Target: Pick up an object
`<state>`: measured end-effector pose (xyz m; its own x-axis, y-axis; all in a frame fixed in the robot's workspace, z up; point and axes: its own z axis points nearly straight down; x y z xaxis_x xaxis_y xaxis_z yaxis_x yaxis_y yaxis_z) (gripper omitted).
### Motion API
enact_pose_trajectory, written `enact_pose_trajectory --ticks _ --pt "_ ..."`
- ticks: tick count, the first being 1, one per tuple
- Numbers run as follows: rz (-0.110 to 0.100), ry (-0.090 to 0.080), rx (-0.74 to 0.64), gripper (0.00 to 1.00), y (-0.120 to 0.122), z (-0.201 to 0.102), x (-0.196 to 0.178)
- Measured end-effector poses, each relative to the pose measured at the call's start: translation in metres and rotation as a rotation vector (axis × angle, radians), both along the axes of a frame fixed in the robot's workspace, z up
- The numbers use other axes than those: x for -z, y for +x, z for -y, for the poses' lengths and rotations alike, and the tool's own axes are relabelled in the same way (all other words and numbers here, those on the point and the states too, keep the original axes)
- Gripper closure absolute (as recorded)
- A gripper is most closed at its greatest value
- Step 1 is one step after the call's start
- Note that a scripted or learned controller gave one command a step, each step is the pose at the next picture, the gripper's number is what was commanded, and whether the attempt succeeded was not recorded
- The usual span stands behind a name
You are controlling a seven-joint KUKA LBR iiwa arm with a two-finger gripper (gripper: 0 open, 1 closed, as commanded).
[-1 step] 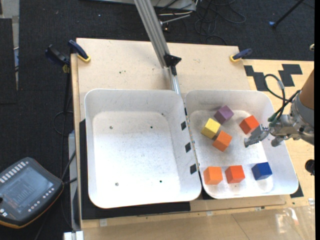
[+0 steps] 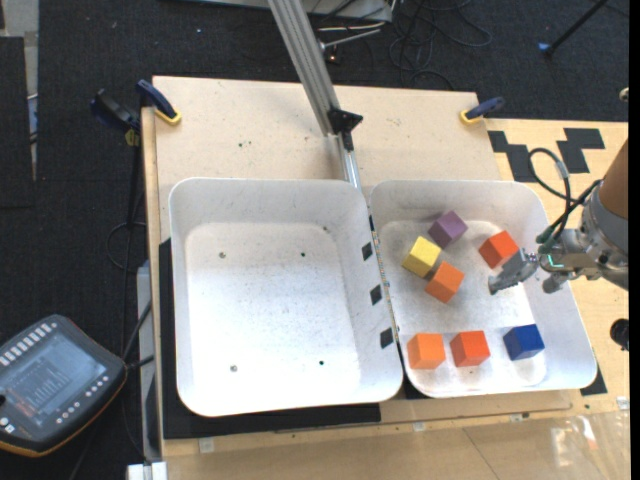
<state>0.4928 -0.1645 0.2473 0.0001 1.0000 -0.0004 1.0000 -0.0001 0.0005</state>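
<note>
Seven coloured cubes (image 2: 445, 280) in right bin (image 2: 560, 368), end effector (image 2: 505, 277) beside them, finger state unclear, no legible writing

Nothing here reads as words or numbers; the pendant's (image 2: 50, 383) screen at eight o'clock is too blurred to make out.

1 camera watches me, fixed high above the worktop (image 2: 260, 128) and looking down at a slant from its near edge toward the far one. It stands far enough back to take in both white bins, the left bin (image 2: 265, 293) and the right bin (image 2: 480, 298), plus dark floor beyond and a pendant (image 2: 50, 383) at lower left. My arm (image 2: 610, 218) enters from the picture's right side.
</note>
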Motion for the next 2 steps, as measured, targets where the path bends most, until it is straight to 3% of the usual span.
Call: enact_pose_trajectory --ticks 2 --pt "-0.005 0.001 0.000 0.00 0.005 0.003 0.091"
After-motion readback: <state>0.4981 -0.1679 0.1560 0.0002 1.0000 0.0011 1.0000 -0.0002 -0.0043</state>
